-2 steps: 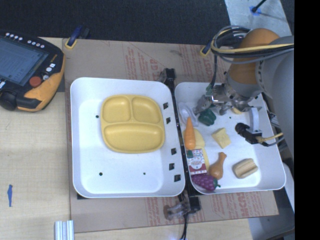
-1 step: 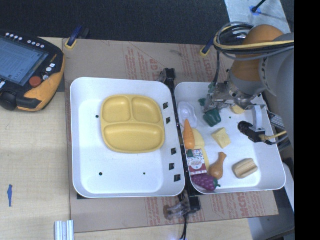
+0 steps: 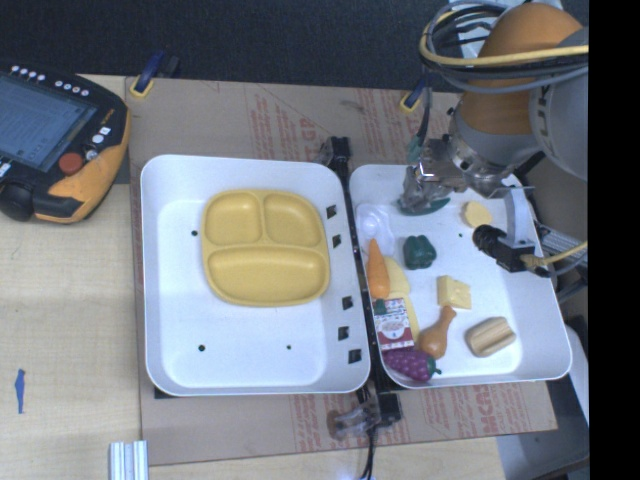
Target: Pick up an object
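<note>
Camera view, slanted down on two glossy white bins: left bin (image 3: 170, 268) carrying a matte yellow three-part plate (image 3: 266, 246), rounded at the corners. Right bin (image 3: 545, 358) strewn with toy food. Gripper (image 3: 424, 194) low at the bin's 11 o'clock, over something dark green; grip state impossible to tell. Lumpy green pepper (image 3: 419, 251) near centre. Smooth orange carrot (image 3: 377, 268) along the 9 o'clock wall, long axis 12-to-6, tip toward 12. Drumstick (image 3: 437, 333) tilted, bone end toward 1 o'clock. Rounded tan bread roll (image 3: 490, 336) at 5 o'clock. Purple grapes (image 3: 408, 365) at 7 o'clock. Flat pale cheese (image 3: 454, 292) at centre.
</note>
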Available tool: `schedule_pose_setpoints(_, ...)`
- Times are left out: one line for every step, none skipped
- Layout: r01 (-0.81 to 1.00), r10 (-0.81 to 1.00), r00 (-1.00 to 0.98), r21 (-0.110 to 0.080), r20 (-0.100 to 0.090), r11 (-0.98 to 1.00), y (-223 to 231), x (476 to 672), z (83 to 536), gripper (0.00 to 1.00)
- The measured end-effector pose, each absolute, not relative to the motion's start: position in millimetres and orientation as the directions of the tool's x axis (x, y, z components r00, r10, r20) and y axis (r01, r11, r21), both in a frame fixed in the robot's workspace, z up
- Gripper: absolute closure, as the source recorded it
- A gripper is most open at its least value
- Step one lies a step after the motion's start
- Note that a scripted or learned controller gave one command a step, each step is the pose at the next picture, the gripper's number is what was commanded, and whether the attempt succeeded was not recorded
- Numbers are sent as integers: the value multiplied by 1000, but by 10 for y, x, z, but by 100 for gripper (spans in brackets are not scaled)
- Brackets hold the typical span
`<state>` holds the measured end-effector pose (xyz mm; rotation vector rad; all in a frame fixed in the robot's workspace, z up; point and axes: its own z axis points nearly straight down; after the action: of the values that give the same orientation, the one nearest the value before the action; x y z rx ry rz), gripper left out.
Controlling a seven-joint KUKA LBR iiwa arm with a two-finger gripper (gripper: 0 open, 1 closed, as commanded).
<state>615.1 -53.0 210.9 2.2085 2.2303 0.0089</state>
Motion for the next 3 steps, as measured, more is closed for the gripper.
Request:
schedule_pose_setpoints(1000,1000,-4,-3,0,4,-570,6141,2039,0)
schedule_pose_setpoints(1000,1000,0,-9,-2,0,-1074,6024,1529,0)
schedule_pose_setpoints(1000,1000,-3,-3,0,3,-1009,5751,900,0)
